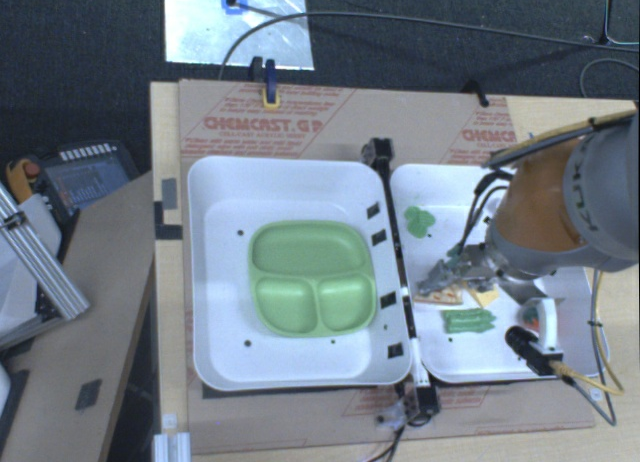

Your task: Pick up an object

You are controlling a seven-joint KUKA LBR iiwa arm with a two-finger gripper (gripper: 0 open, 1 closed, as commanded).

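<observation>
Nearest you, by the front wall of the right bin [452,354], lies a flat green strip [467,322], set lengthwise along that wall. Just behind it you see a tan wedge-shaped piece [441,297] and, beside it to the right, a small yellow piece [487,297]; the two are close, and whether they touch is unclear. The tool [443,276] sits directly over the tan piece, low in the bin. You cannot tell from this angle how far open it is, nor whether it has hold of anything. The grey arm [560,210] with its orange band reaches in from the right. Further back in the same bin, well apart from the rest, lies a small green piece [418,220]. In the left bin [220,250] a pale green divided plate [310,278] rests flat near the middle. Both bins stand on a cardboard sheet [330,120] on the bench.
</observation>
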